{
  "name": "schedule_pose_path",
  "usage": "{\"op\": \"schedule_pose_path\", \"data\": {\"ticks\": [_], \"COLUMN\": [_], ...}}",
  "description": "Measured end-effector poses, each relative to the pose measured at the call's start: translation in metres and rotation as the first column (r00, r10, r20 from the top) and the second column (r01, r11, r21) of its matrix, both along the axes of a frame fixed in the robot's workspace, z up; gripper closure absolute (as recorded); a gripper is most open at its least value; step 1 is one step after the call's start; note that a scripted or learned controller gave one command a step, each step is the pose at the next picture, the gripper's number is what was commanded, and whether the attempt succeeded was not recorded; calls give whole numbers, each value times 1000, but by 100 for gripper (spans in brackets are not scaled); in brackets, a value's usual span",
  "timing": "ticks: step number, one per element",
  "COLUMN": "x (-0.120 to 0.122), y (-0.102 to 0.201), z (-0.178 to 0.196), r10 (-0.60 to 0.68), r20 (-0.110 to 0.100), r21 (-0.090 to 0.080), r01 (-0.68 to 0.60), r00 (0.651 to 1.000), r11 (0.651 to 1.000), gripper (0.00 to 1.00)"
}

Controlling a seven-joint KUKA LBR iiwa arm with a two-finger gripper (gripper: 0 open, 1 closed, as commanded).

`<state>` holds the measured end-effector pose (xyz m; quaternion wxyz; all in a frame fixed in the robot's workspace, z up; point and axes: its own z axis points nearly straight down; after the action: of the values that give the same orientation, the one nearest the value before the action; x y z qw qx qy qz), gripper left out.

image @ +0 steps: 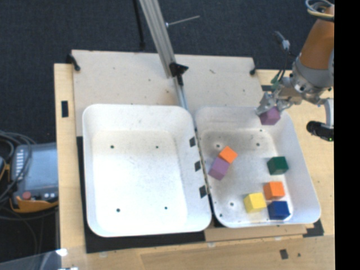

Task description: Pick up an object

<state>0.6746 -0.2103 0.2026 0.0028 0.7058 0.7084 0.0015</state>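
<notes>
My gripper [270,110] hangs over the far right corner of the right bin [247,120], shut on a small purple block [271,116] that shows between its fingers, lifted above the bin floor. On the floor of that bin lie an orange cube [228,154] touching another purple block [218,167], a dark green cube [277,165], a second orange cube [274,189], a yellow cube [254,202] and a blue cube [278,210].
The left bin [140,170] lies beside the right one. A slanted aluminium bar [160,32] rises from between the bins at the back. A grey control box [34,173] with cables sits off the bench at the left.
</notes>
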Motion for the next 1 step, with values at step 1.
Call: {"op": "schedule_pose_path", "data": {"ticks": [1], "x": [3], "y": [0], "z": [44], "r10": [6], "r20": [0], "r21": [0], "r01": [-6], "r00": [1000], "r11": [1000], "gripper": [100]}}
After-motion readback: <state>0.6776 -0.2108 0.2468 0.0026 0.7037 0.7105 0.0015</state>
